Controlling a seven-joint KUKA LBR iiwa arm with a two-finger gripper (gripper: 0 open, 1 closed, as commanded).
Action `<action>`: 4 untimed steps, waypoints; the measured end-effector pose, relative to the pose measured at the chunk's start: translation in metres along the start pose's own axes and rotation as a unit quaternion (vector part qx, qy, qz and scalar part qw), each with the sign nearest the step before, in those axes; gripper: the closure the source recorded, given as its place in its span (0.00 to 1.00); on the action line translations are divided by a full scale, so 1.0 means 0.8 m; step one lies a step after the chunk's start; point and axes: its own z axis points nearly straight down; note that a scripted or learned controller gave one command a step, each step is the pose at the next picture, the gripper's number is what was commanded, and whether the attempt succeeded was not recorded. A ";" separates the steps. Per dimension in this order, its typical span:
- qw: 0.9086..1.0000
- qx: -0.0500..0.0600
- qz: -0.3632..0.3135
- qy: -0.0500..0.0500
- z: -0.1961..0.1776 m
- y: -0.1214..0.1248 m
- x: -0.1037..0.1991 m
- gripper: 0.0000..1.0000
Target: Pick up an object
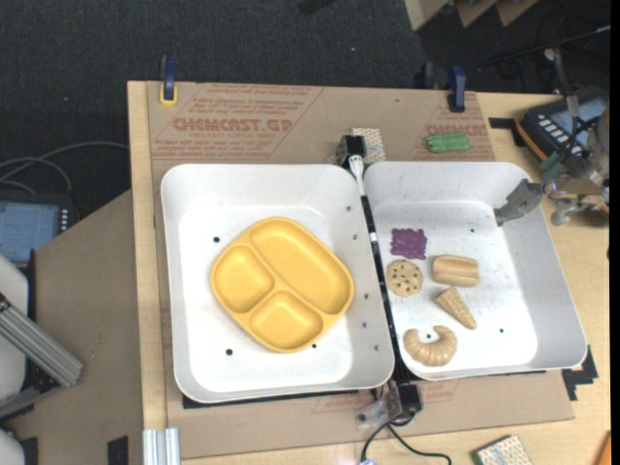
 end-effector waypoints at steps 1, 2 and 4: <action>1.000 0.006 -0.004 0.003 0.186 0.034 0.096 0.00; 1.000 -0.003 -0.001 0.000 0.213 0.127 0.106 0.00; 1.000 0.004 0.001 0.001 0.214 0.012 0.092 0.00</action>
